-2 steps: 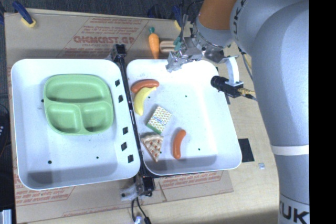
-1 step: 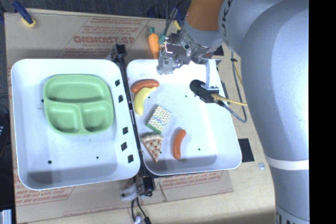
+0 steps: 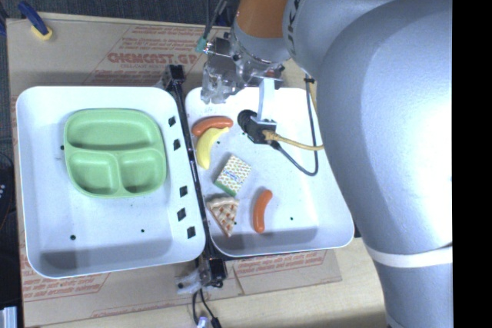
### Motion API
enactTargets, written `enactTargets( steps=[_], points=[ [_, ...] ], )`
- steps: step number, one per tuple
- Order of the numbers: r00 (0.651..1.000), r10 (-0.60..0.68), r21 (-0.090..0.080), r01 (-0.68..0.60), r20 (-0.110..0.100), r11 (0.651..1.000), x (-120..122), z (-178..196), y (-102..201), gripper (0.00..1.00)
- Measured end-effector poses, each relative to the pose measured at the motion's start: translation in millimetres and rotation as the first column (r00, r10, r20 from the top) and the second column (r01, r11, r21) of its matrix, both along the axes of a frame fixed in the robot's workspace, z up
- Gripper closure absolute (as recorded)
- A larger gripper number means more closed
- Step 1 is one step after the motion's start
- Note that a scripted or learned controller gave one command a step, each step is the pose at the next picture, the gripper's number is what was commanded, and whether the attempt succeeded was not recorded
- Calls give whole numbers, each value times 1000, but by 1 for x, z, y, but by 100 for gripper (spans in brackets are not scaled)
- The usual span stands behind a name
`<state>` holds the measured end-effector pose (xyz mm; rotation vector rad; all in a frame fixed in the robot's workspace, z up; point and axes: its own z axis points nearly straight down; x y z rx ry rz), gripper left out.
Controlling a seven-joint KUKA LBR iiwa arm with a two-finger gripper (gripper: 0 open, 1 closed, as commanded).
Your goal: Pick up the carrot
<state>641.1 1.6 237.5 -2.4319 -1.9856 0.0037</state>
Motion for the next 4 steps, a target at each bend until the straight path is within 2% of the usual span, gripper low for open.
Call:
enactTargets(
  steps=[1, 2, 3, 4],
  points=[
    [921, 391, 1, -391, -2, 921, 15, -46, -21, 100],
    [814, 581, -1, -581, 2, 814, 16, 17, -61, 100],
    [833, 554, 1, -554, 0, 833, 11, 11, 30, 100],
    [536, 844, 2, -844, 1, 536, 2, -46, 12, 100]
  ],
)
